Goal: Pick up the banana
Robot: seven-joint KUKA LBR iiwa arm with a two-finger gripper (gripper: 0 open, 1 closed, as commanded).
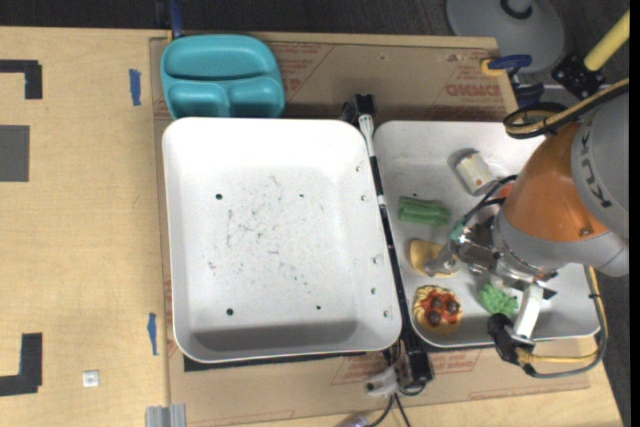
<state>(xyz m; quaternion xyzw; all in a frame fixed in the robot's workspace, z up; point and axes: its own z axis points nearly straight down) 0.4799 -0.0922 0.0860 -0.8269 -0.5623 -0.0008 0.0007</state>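
The banana (428,256), a short pale yellow piece, lies in the right bin (560,320) near its left wall. My gripper (468,249) hangs low over the bin, right against the banana's right end, and covers part of it. The arm's orange band (545,205) rises behind it to the right. Whether the banana is between the jaws cannot be made out.
Also in the right bin are a green block (422,211), a grey can (472,170), a small pizza-like toy (437,307) and a green piece (497,300) under the wrist. The left bin (190,215) is beside it. A teal tray (222,75) stands behind.
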